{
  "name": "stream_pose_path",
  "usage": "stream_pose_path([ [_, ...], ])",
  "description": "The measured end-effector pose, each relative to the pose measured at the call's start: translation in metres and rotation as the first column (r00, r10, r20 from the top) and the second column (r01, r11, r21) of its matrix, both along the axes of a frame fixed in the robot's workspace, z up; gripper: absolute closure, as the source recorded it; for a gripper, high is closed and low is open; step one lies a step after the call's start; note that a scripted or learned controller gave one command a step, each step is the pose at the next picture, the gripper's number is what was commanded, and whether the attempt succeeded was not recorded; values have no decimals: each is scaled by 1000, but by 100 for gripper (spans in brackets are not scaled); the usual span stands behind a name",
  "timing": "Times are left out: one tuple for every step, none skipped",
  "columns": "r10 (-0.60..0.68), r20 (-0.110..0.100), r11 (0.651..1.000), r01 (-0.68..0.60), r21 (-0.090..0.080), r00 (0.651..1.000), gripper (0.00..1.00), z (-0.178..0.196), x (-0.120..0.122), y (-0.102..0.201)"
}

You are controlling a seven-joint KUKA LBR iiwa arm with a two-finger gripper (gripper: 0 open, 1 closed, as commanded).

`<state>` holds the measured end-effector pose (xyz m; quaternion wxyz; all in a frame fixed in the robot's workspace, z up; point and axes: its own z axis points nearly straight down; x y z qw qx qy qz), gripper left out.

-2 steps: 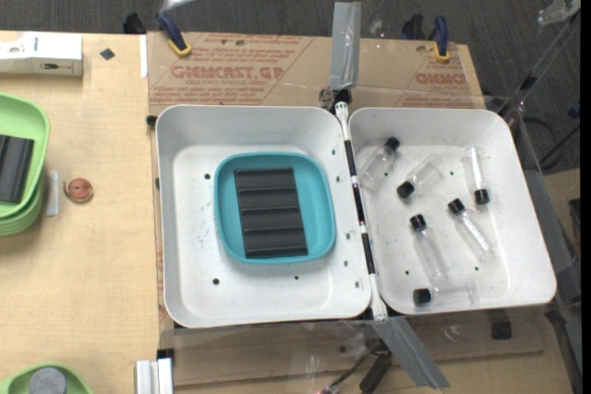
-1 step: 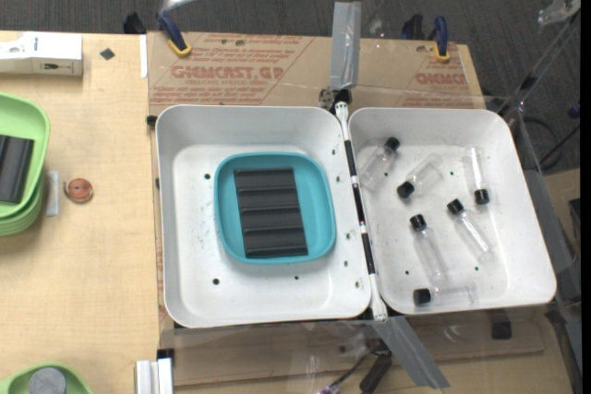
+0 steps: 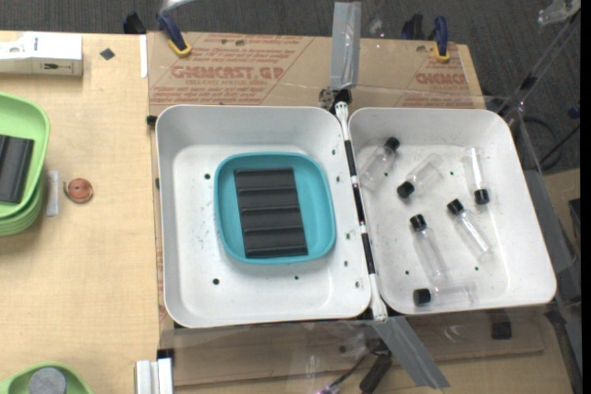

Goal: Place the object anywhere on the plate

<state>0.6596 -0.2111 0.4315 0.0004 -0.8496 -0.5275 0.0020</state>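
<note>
— What of the gripper? We cannot tell its state, nor whether it carries anything.

— Then we start from the arm's side, the right. The clear vials [image 3: 469, 231] with black caps lie scattered in the right bin [image 3: 522, 272], all right of the teal plate [image 3: 224, 198].

— So we judge the carry runs leftward, over the ridge [image 3: 356, 198] where the two bins meet.

— Long axes differ. The vial nearest the plate's right edge is cloudy, and we cannot read its lie.

— And a black ridged insert [image 3: 270, 212] covers the plate's middle, in the left bin [image 3: 185, 272].
</note>
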Motion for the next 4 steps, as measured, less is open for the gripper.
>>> stream_pose_path([
  [0, 0, 1000, 0, 0, 1000, 0, 0, 0, 0],
  [0, 0, 1000, 0, 0, 1000, 0, 0, 0, 0],
  [0, 0, 1000, 0, 0, 1000, 0, 0, 0, 0],
  [0, 0, 1000, 0, 0, 1000, 0, 0, 0, 0],
])
